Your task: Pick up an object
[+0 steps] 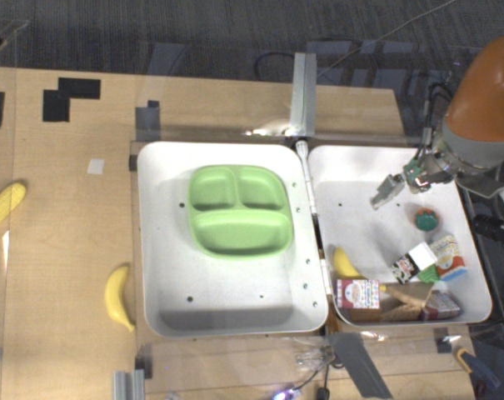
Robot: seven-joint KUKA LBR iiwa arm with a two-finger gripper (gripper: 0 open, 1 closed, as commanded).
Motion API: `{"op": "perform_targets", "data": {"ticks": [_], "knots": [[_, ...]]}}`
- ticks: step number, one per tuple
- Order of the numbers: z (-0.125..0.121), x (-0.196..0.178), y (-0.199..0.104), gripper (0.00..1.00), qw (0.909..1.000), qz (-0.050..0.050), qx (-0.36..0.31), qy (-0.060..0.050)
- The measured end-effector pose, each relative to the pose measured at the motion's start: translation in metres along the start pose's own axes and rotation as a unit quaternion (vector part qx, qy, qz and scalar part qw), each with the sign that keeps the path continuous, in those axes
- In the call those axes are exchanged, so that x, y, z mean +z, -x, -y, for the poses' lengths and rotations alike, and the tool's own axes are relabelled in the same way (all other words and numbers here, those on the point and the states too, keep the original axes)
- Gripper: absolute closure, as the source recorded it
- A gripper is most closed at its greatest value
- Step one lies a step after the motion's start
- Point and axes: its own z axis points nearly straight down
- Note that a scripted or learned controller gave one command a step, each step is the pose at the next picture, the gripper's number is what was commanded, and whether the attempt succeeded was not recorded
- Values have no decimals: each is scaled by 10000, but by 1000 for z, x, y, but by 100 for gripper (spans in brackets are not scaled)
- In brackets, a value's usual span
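My gripper (386, 192) hangs over the upper middle of the right bin (351, 169), above bare white floor, with nothing seen in it. Below it and to the right lies a small green and red ball (426, 220). Further toward the front sit a white and black box (415, 262), a colourful packet (449, 257), a yellow banana-shaped toy (344, 263), a pink and white carton (358, 293) and a brown item (418, 302), crowded along the bin's front edge.
The left bin (164, 223) holds a green divided plate (238, 209). Outside the bins, on the wooden bench, lie a yellow banana (117, 296) and a yellow corn cob (3, 206). A metal post (304, 94) stands behind the seam between the bins.
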Motion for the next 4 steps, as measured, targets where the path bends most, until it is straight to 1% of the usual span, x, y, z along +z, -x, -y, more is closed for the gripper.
{"op": "perform_targets", "data": {"ticks": [1, 2, 3, 4], "knots": [[55, 63, 38, 0, 9992, -3, 405, -15], [95, 124, 43, 0, 9995, 3, 329, 1], [92, 113, 43, 100, 9995, 15, 324, 27], [94, 127, 8, 100, 9459, 38, 3243, 69]]}}
